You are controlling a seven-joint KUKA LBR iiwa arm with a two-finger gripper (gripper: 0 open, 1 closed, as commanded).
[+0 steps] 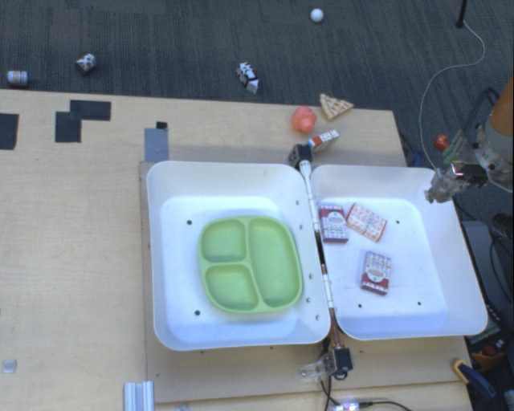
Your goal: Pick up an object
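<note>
Packets for picking, three small ones, lie in the right bin (438,309). Our gripper (440,191) hangs over that bin's far right corner, well apart from them and holding nothing we can see. How wide it stands we cannot tell. We judge it waits there to keep the bin in plain view. A dark red packet (332,223) and a pale patterned packet (366,221) sit side by side towards the bin's far left, and a red packet (376,273) lies near its middle. Their print is too small to read.

Beyond the tabletop's (72,241) far edge, a pizza-slice toy (336,106) is lying beside an orange ball (303,120); a white ball (316,14) is sitting farther off on the dark carpet (177,40).
</note>
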